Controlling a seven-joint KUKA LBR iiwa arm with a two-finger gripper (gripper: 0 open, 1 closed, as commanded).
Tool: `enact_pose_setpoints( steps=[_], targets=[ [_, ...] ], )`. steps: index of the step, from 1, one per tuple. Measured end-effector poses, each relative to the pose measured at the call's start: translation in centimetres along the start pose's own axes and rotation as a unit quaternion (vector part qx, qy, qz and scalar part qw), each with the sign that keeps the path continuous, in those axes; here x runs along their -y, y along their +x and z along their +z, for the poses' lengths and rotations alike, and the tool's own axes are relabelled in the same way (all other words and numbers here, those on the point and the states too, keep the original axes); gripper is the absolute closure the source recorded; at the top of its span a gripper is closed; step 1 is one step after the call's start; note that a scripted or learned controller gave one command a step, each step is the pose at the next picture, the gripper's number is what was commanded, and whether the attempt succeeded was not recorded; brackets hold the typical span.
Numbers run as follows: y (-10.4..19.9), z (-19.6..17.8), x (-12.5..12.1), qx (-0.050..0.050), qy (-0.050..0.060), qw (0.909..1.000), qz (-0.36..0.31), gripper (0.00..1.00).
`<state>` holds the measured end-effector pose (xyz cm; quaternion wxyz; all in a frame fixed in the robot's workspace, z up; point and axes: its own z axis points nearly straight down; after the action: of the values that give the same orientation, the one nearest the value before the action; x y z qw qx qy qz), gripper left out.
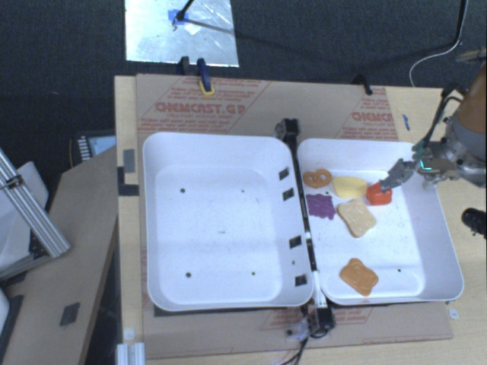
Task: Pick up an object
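Approach stage: gripper at the red piece, no grasp confirmed.

Left bin point(163, 158) noted. In the right bin point(437, 234): pretzel point(317, 178), purple piece point(320, 206), yellow piece point(350, 186), red piece point(379, 195). Gripper point(396, 176) touches or overlaps the red piece; finger state cannot be told. Next: close, then lift straight.

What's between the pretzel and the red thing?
In the camera view, a yellow piece lies between the pretzel and the red thing.
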<state>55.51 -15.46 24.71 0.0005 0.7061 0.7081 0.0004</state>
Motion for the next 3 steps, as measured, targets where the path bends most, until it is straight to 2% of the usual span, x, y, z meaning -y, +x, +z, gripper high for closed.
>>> enact_pose_setpoints(
  steps=[1,2,3],
  targets=[
    [3.9,17.0,3.1,-0.001,0.003,1.0,0.0,0.0],
    [11.4,5.6,-0.4,-0.001,-0.006,1.0,-0.005,0.0],
    [10.9,5.2,-0.2,0.0,-0.002,1.0,-0.001,1.0]
  ],
)
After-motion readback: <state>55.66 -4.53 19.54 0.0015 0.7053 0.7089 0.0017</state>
